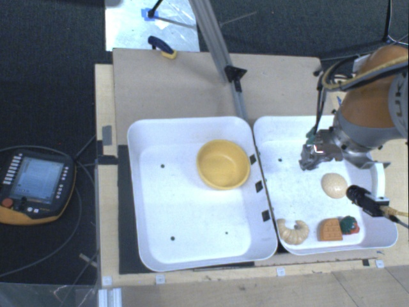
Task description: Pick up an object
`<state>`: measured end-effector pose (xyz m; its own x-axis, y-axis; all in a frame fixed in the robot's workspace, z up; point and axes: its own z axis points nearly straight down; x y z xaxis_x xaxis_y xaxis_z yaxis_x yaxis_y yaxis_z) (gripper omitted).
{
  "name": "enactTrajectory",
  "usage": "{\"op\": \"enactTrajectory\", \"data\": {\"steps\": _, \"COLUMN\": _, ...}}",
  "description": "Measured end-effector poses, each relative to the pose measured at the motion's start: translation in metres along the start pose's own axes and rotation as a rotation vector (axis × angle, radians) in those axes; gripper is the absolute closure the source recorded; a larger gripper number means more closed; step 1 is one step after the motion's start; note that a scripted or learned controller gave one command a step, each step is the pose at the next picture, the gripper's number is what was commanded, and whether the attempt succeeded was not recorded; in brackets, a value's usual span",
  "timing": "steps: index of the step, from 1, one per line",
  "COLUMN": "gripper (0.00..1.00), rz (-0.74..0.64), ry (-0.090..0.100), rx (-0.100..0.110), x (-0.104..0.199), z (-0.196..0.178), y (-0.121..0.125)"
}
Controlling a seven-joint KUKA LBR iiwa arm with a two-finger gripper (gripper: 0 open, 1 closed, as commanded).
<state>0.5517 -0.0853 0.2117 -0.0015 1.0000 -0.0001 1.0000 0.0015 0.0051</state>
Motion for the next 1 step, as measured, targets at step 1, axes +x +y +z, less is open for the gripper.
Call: {"op": "enactTrajectory", "data": {"steps": 1, "gripper": 1.0, "rz": 0.0, "ry": 0.0, "rx": -0.001, "x": 0.0077, "z": -0.0542, "y": 0.008}}
